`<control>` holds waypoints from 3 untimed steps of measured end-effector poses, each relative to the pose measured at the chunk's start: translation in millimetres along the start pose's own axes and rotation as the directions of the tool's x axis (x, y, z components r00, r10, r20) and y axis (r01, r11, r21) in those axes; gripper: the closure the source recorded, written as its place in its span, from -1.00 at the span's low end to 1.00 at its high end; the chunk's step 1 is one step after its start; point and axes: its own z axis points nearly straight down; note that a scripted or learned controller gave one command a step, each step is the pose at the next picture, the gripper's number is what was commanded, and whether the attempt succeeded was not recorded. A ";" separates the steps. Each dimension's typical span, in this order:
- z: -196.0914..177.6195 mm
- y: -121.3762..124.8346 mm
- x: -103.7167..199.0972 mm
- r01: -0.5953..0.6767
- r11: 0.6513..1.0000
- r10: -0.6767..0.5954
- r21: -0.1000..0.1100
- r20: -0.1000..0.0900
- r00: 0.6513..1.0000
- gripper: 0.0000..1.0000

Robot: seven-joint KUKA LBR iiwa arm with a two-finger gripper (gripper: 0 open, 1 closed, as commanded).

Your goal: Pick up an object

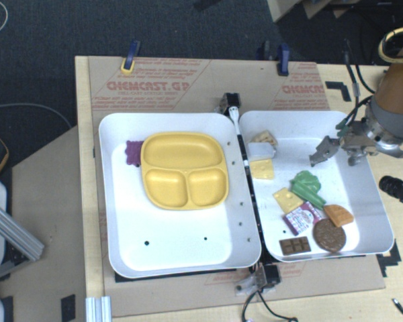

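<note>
Your claw (338, 149) hangs over the upper right part of the right bin (373, 200), entering from the right edge on the grey arm with its orange band. You can see metal parts splayed to either side of it, but whether its tips are spread or closed cannot be told from this angle, and nothing is visibly held between them.

Below and to the left of the claw lies a green toy piece (307, 186), near but apart from it. Further below sit a brown round cookie (329, 236), an orange-brown wedge (339, 214) and a purple-and-white packet (302, 218), with a dark chocolate bar (295, 246) at the bin's lower edge. A yellow cheese wedge (285, 198) lies beside the green piece. Left of the claw, by the bin's inner wall, you have a pale yellow block (261, 170), a white piece (260, 150) and a tan lump (263, 139).

Well left, in the other bin (168, 247), rests a yellow divided tray (185, 168) with a purple item (133, 152) touching its left side. Both bins sit on the tabletop (188, 86).
</note>
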 end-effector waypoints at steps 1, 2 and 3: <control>-7.9 3.3 0.3 0.003 1.000 -0.003 -0.015 0.003 1.000 -1.00; 44.8 13.2 4.6 0.005 1.000 -0.005 -0.010 0.002 1.000 -1.00; 98.3 13.1 5.4 0.003 1.000 -0.003 -0.009 0.001 1.000 -1.00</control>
